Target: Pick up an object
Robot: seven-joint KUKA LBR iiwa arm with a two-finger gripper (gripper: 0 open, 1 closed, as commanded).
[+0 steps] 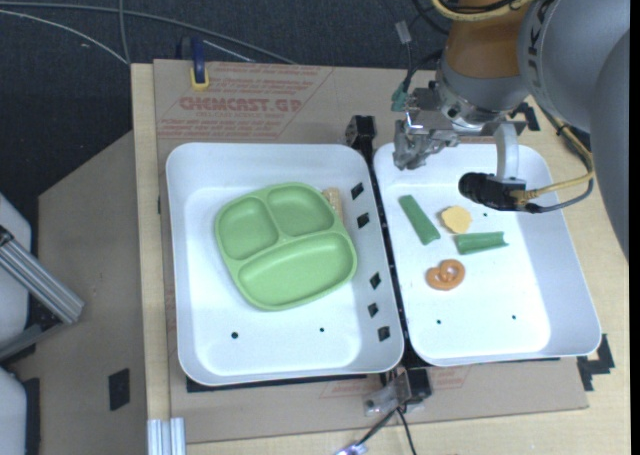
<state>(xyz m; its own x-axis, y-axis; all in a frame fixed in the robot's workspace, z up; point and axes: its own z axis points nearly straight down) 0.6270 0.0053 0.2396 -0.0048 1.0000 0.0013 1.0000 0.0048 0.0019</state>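
Observation:
In the right bin (540, 323) lie a dark green stick (419, 219), a yellow round piece (456, 219), a lighter green strip (480, 242) and an orange ring-shaped piece (446, 275). My gripper (410, 155) hangs over the bin's back left corner, above and behind the dark green stick. Nothing shows between its fingers. The arm's grey and orange body covers the bin's back right part.
The left bin (200, 323) holds a green divided plate (285, 243) with a small tan piece (332, 201) at its back right edge. A black part with a cable (492, 189) juts over the right bin. Cardboard lies under both bins.

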